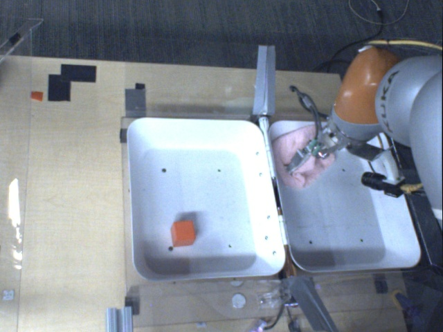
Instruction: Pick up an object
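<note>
A soft pink object, like a crumpled cloth or plush, lies in the right bin at its far left corner. My gripper is down on top of it, its tip pressed into the pink material. An orange cube rests in the left bin, toward the near left part of its floor, far from the gripper.
A metal divider bar stands upright between the bins at the back. The arm's grey body and orange band fill the upper right. A black cable part hangs over the right bin. Black and orange markers lie on the bench at far left.
</note>
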`<state>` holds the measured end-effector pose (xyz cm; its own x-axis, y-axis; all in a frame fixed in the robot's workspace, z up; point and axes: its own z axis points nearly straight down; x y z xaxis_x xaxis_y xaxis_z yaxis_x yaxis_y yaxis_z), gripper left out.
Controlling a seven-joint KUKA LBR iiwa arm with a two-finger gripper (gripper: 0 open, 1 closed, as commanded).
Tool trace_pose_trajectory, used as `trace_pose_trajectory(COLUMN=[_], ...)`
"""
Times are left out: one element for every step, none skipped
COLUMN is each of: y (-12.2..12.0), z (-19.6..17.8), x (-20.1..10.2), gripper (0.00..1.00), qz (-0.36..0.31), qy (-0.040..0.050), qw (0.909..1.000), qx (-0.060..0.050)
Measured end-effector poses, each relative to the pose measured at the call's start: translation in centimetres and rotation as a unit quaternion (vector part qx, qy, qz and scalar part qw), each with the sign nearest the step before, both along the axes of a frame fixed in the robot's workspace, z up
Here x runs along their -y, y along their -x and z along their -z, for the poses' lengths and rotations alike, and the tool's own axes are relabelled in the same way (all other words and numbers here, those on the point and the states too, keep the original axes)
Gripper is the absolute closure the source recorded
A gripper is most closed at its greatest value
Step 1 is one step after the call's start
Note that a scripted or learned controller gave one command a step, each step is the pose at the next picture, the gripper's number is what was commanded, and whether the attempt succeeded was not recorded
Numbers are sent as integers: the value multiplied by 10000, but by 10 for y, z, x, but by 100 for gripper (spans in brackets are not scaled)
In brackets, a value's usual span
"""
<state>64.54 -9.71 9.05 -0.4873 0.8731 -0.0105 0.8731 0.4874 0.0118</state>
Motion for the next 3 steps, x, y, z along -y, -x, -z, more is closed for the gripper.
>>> trace_pose_trajectory(y=[-4, -26, -10], z=[0, -78, -4], x=[-1, 20, 67], gripper=[0, 0, 0], qz=[-101, 120, 122], qy=[-1, -14, -13], qw=[9999, 9999, 9999], qx=[-18, -37, -31])
